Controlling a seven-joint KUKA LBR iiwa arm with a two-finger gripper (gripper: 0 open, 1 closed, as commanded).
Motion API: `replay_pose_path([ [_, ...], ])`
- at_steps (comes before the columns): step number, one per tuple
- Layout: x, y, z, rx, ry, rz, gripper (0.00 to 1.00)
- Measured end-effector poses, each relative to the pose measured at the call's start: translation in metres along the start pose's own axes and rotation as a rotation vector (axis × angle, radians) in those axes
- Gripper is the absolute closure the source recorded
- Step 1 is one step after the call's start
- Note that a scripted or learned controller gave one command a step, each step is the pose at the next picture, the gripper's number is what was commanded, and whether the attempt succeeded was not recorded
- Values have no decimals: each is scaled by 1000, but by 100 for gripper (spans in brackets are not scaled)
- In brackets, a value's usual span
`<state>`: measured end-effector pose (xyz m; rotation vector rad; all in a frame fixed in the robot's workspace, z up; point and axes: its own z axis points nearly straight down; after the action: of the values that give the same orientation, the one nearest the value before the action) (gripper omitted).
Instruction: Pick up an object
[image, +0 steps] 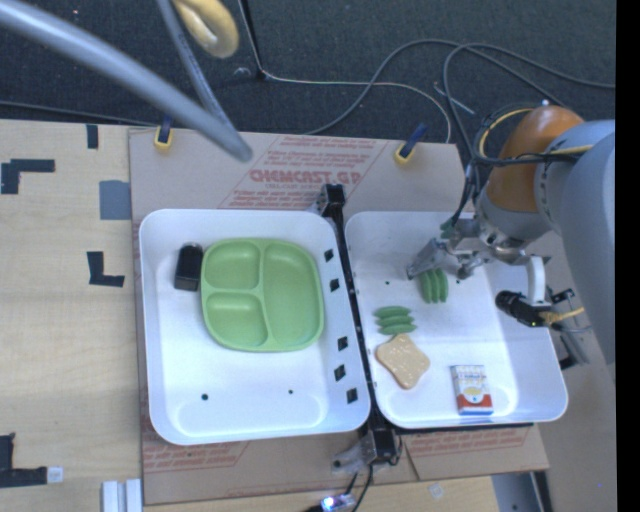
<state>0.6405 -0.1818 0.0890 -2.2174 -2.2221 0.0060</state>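
My gripper (441, 266) hangs over the upper middle of the right bin (520, 390), reaching in from the right. A green pea pod (434, 288) lies or hangs directly under its tip, partly covered by it; contact is unclear. A second green pea pod (394, 320) rests on the bin floor to the lower left. Below that lies a piece of toast (402, 361). A small red and white box (471, 389) sits near the bin's front right corner.
The left bin (160, 330) holds a green divided plate (264, 294) with a small black object (188, 267) at its left side. A black divider (343, 300) runs between the bins. Cables trail across the dark floor behind the bench.
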Motion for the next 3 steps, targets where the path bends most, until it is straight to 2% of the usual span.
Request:
replay_pose_path([
  [1,0,1,-13,-3,-1,-1,100],
  [3,-9,5,-106,-8,-1,1,100],
])
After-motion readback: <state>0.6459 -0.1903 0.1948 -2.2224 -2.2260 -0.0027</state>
